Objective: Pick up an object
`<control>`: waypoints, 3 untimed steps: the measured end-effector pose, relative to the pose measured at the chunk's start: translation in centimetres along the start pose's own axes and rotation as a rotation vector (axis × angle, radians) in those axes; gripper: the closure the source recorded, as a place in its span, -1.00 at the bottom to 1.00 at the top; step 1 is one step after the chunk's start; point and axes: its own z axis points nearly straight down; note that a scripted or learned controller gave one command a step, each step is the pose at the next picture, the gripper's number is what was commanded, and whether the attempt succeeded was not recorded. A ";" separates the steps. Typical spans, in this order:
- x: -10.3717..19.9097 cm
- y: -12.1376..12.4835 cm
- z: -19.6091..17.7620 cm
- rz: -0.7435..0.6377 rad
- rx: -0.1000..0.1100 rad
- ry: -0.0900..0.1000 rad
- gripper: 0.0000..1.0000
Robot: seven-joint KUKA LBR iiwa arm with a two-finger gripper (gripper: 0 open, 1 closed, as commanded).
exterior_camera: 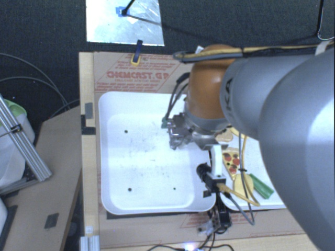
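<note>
Looking down from the overhead camera, the gripper (180,132) hangs above the right-hand part of the left bin (112,156), over bare white floor. Just beyond that bin's right wall a pizza slice toy (232,161), a yellow piece (242,184) and a green piece (261,186) lie close together, partly under the arm. I can't tell whether the gripper is open or closed. I'd say the pick is all yet to do.

Pretty even light here, my left bin (131,161) looks bright white with only soft shadows, the shiny sheet (123,14) at the far side glares, and my arm (288,119) up close is blurry.
</note>
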 end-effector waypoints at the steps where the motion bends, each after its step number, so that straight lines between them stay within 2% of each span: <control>1: -1.2 10.7 12.4 -0.003 -0.012 0.002 1.00; 2: 1.4 5.0 12.1 -0.005 -0.001 0.003 1.00; 3: 6.9 4.7 12.0 -0.008 -0.006 0.005 1.00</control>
